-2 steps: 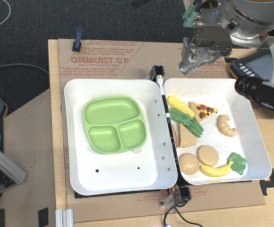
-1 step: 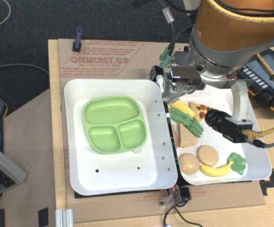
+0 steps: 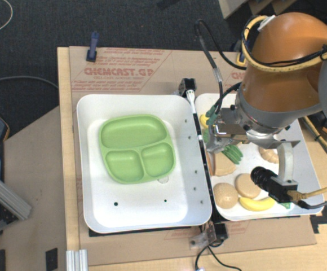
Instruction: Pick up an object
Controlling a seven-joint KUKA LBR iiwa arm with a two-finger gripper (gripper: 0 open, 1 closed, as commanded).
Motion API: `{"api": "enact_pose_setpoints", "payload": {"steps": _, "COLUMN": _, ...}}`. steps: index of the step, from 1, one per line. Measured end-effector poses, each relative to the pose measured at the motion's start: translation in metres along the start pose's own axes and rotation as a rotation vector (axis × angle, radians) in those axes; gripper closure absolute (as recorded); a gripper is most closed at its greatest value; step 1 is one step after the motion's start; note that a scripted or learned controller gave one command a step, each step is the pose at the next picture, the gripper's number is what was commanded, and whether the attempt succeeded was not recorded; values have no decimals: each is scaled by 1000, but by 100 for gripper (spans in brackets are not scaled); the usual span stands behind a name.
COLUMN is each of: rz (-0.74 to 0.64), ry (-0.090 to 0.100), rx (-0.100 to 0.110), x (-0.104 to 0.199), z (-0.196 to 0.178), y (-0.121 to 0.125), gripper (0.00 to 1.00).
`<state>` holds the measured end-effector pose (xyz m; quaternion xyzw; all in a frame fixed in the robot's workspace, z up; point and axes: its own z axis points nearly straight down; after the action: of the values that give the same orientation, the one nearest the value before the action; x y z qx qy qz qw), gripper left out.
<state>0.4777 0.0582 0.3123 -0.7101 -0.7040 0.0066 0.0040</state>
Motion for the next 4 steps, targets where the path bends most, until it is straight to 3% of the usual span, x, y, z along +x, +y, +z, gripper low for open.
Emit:
{"api": "enact_pose_setpoints", "payload": {"steps": 1, "rz": -16, "ry": 10, "rx": -34, "x": 63, "z": -147, "y": 13, "gripper": 100}}
{"api": "enact_pose_setpoints", "payload": {"steps": 2, "rz": -14, "ry": 0, "rx": 0, "x": 115, "z": 2, "y": -2, "gripper": 100}}
{"api": "enact_pose_setpoints", "payload": {"steps": 3, "rz": -6, "ry": 5, "rx": -21, "x": 85, "z": -47, "y": 1, "gripper": 100}}
{"api": "enact_pose_setpoints", "payload": {"steps": 4, "rz": -8, "ry": 5, "rx": -19, "x": 87, "z": -55, "y": 1, "gripper": 100}}
